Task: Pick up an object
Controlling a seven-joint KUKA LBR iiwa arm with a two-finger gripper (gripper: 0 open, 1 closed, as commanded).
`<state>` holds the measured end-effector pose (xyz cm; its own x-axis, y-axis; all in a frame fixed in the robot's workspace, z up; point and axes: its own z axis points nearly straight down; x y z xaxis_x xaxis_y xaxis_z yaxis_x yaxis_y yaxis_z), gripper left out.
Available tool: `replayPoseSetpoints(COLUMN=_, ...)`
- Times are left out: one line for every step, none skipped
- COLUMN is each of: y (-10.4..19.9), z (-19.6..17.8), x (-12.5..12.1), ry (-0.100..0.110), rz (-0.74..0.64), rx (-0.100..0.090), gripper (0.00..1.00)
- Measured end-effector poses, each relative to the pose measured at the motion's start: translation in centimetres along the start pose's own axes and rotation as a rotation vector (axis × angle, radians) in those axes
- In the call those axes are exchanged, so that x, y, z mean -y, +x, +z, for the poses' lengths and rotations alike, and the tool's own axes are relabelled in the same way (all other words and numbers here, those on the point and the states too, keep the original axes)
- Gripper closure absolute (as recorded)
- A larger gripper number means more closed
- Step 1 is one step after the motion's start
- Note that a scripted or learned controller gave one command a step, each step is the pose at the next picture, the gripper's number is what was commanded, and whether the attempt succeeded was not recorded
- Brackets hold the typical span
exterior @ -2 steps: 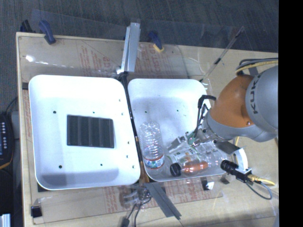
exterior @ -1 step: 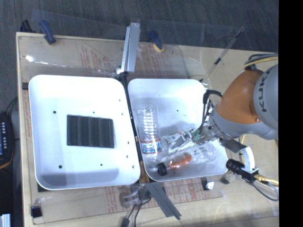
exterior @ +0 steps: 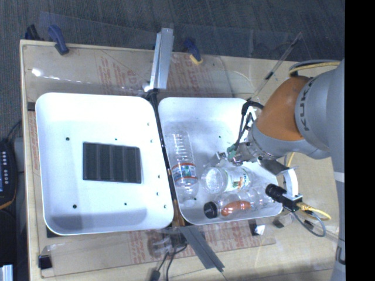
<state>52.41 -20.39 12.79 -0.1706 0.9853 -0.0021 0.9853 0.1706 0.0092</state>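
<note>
The desk is pale wood under a clear sheet, with blue clamps at its far edge toward 11 and 12 o'clock; on it sit two shallow white bins side by side, touching along their inner rims.

The left bin holds a dark ribbed rectangular patch near its centre, with small dark holes dotted around it; a grey metal bar rises at 12 o'clock from the seam between the bins.

The right bin carries the objects, all clustered in its lower half toward 6 o'clock; a clear plastic bottle with a red and blue label lies lengthwise along the bin's left wall; at 3 o'clock from it lies a second clear bottle, its round end facing up, with a greenish label; at 6 o'clock from that one, near the bin's near rim, lies a bottle with a black cap and a reddish-brown band, set crosswise.

The arm, grey with an orange band, reaches in from 3 o'clock over the bin's right rim; the gripper is low among the objects, just at 1 o'clock of the second clear bottle and seemingly touching it; whether its jaws are wide or narrow I cannot tell, since the wrist hides them.
</note>
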Motion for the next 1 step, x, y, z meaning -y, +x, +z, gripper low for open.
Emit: replayPoseSetpoints(y=-0.08, z=-0.11, x=1.15, ry=-0.004, rz=-0.097, rx=0.0, gripper=0.0)
